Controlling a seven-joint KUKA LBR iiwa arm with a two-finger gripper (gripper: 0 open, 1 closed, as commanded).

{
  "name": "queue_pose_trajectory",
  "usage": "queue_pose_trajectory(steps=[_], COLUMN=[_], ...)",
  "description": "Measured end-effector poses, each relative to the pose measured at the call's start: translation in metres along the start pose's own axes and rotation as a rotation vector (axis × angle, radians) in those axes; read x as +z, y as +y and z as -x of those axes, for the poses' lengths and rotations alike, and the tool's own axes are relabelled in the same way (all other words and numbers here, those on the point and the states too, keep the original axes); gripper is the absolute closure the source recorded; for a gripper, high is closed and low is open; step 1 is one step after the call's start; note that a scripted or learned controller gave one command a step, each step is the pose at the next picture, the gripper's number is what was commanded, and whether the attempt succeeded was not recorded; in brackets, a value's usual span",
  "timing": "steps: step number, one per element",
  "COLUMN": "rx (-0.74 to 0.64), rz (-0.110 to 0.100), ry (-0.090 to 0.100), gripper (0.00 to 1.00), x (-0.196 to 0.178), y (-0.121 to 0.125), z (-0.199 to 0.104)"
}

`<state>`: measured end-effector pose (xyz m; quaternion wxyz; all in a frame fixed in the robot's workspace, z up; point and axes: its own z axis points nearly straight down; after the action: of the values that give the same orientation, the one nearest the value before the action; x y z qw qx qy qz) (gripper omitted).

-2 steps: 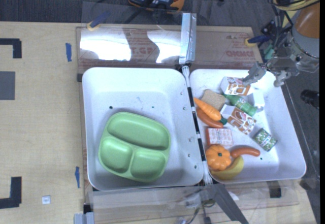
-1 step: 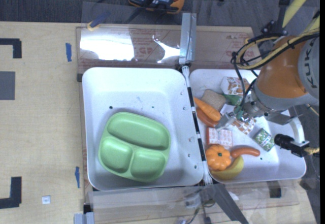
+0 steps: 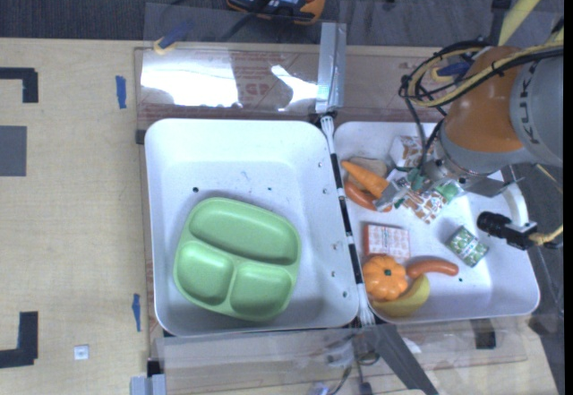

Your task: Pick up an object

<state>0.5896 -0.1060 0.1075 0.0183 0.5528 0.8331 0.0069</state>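
Note:
The right bin (image 3: 510,290) holds several small items. Two orange carrots (image 3: 363,183) lie at its left side. Beside them are printed snack packets (image 3: 425,201) and a pink card (image 3: 387,239). An orange toy pumpkin (image 3: 387,277), a yellow banana (image 3: 414,295) and a red-orange sausage (image 3: 434,268) sit at the front. A small green packet (image 3: 467,244) lies to the right. My gripper (image 3: 410,184) is low in the right bin, right beside the carrots and over the snack packets. Nothing shows as lifted.
The left bin (image 3: 170,151) holds a green divided plate (image 3: 235,257). A raised divider (image 3: 340,205) separates the two bins. The grey arm with its orange band (image 3: 483,111) and looped cables (image 3: 448,71) hangs over the right bin's back right corner.

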Motion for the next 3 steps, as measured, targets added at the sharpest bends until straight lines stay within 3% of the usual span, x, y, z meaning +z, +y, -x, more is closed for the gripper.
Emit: queue_pose_trajectory(steps=[1,2,3], rx=[0.003,-0.102,-0.103], rz=[0.021,-0.029,-0.025], ry=[-0.022,0.023,0.02], gripper=[1.0,1.0,1.0], x=[-0.017,-0.135,-0.146], y=[0.005,-0.014,-0.012], z=[0.008,-0.027,-0.026])
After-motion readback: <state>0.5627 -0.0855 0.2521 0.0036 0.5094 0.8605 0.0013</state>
